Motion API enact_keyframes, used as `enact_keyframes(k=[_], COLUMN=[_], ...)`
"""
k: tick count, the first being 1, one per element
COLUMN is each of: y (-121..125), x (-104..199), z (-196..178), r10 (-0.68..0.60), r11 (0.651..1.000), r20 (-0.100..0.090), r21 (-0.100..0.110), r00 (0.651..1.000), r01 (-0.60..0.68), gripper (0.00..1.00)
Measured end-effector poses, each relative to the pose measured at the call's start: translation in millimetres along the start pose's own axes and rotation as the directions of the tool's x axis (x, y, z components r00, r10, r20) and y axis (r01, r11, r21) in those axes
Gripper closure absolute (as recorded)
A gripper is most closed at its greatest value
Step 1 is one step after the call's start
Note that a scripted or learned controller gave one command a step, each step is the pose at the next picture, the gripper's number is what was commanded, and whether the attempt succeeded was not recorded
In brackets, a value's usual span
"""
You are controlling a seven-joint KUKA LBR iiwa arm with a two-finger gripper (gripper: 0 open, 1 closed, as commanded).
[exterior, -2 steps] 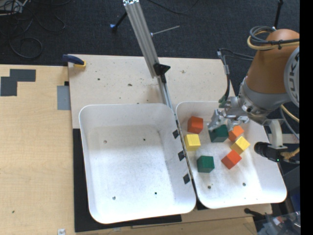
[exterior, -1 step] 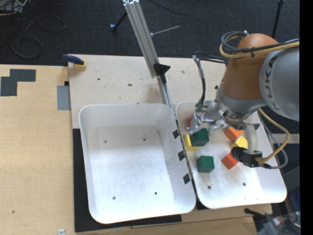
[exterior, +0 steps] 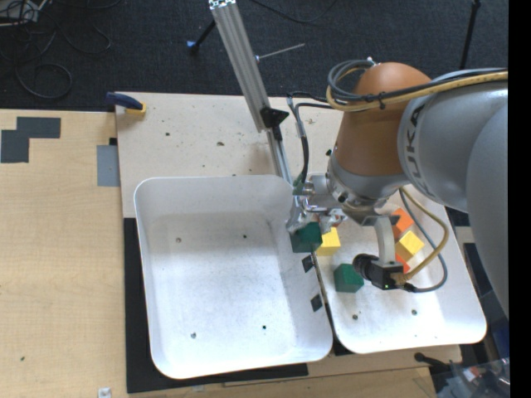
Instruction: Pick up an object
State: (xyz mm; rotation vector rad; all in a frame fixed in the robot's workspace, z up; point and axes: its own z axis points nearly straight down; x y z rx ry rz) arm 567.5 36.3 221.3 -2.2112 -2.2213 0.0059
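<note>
My gripper (exterior: 309, 225) hangs over the inner edge of the right bin (exterior: 431, 326), by the divide between the two bins. It is shut on a dark green block (exterior: 305, 237), which sits between the fingertips above the bin edge. A yellow block (exterior: 330, 240) lies just right of the held block. A lighter green block (exterior: 348, 278) rests on the right bin's floor below it. Behind the arm's cable lie an orange block (exterior: 402, 220) and another yellow block (exterior: 410, 243).
The left bin (exterior: 166, 197) lies beside the gripper on its left. A slanted aluminium bar (exterior: 246, 65) rises behind the bins. Black cable with a connector (exterior: 377, 270) loops over the right bin. A blue and yellow clamp (exterior: 126, 102) sits at the bench's back left corner.
</note>
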Motion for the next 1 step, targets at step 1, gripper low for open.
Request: enact_keyframes(k=[1], y=[-4.0], x=[47.5], z=[6.0], r10=[0.0], r11=[1.0], r20=[0.001], r21=[0.001], r00=[1.0], r01=[0.0], gripper=[1.0])
